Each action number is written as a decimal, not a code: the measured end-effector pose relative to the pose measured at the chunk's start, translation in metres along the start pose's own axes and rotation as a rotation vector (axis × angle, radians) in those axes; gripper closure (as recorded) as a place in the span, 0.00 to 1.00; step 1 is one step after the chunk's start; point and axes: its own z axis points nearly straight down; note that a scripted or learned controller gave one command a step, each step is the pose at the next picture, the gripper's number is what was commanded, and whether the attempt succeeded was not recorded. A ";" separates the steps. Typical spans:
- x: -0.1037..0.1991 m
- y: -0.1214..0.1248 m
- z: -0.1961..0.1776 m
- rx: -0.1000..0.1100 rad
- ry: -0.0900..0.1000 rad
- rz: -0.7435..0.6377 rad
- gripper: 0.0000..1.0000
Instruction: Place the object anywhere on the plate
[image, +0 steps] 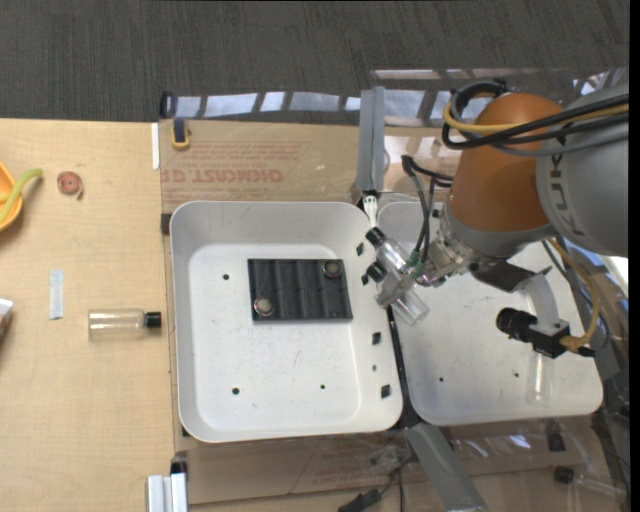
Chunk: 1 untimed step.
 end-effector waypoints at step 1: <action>0.062 0.029 0.014 0.002 0.000 -0.109 1.00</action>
